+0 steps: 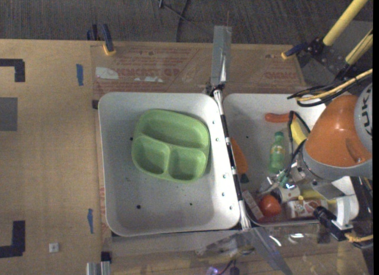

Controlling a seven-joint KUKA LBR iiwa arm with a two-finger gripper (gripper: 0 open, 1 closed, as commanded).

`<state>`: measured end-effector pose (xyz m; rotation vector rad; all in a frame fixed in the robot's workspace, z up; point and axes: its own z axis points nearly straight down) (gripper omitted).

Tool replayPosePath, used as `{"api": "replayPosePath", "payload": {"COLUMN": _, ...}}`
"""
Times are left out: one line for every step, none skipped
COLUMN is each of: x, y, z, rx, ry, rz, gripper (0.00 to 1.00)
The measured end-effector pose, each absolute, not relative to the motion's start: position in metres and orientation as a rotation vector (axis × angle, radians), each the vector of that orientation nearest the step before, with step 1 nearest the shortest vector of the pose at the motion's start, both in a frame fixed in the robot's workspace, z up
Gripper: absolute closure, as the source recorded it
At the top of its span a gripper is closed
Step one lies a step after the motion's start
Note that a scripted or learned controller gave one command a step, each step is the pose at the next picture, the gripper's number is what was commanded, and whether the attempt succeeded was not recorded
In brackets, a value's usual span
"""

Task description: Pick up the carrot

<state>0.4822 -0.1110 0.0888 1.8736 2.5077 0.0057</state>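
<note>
Camera view — gripper (283,184) low in right bin (254,114), carrot (238,155) apart.

arm (337,137) hiding right bin's (254,111) contents, claw (283,184) indistinct

Bench: you see a tan wooden bench (47,167) with blue tape scraps and black corner marks.
On it: two white bins, left bin (118,208) and right bin (251,114), touching side by side.

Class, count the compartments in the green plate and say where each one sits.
3. In the green plate in the left bin: one long compartment along the top, two smaller ones below, lower left and lower right.
</note>
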Motion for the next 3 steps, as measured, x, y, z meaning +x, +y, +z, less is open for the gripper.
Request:
{"api": "replayPosePath", "payload": {"x": 0.483, "y": -0.193, "z": 0.088, "rx": 2.098, "ry": 2.320, "rz": 0.005, "gripper": 0.00}}
{"api": "replayPosePath", "payload": {"x": 0.487, "y": -0.212, "z": 0.090, "rx": 2.258, "ry": 2.187, "rz": 0.028, "gripper": 0.00}}
{"api": "replayPosePath", "payload": {"x": 0.490, "y": -0.209, "z": 0.091, "rx": 2.416, "ry": 2.003, "rz": 0.035, "gripper": 0.00}}
